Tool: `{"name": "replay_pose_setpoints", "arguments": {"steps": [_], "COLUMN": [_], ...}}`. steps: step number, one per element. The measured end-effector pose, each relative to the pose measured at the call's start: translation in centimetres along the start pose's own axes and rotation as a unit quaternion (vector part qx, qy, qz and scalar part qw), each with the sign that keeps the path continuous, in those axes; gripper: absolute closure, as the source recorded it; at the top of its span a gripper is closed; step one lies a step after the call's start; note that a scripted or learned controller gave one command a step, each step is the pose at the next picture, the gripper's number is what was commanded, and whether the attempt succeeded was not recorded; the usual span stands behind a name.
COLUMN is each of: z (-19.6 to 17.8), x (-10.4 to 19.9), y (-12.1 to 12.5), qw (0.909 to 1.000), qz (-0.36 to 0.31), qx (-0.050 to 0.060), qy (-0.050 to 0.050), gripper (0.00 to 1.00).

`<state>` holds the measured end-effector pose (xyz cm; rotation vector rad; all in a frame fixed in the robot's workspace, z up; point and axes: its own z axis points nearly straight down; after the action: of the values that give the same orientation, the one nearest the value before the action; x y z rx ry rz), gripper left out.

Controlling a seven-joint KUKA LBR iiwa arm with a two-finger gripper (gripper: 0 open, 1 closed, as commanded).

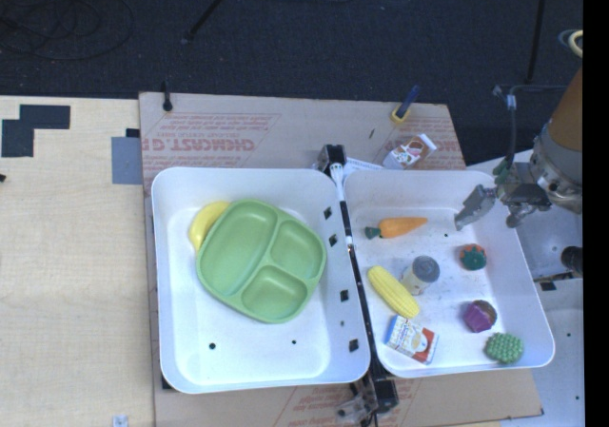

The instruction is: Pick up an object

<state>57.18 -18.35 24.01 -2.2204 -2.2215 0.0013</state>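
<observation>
Pale wood-grain bench fills the left of the frame, with dark and grey rectangular patches at upper left. Dark carpeted floor runs across the top, black cables trailing over it. A brown cardboard sheet lies under both bins; its red print is mirrored and upside down, not readable.

Left bin holds a green divided plate lying partly over a yellow item.

Right bin holds an orange carrot, a yellow corn cob, a small grey can, a small red-and-green item, a purple item, a green bumpy item and a small printed carton; its print is too small to read. A second small carton lies on the cardboard above the right bin.

The hand hovers at the right bin's upper right, fingers spread apart, nothing between them.
</observation>
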Motion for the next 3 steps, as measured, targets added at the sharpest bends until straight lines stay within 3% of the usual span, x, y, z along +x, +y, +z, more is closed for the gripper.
{"name": "replay_pose_setpoints", "arguments": {"steps": [1,2,3], "z": [13.4,15.2,15.3], "x": [3.3,4.1,9.6], "y": [0.2,-4.1,3.9], "qw": [1.0,1.0,1.0], "qz": [0.0,0.0,0.0], "qx": [0.002,-0.001,0.001], "qy": [0.001,0.0,0.001], "gripper": [0.0,0.0,0.0]}}
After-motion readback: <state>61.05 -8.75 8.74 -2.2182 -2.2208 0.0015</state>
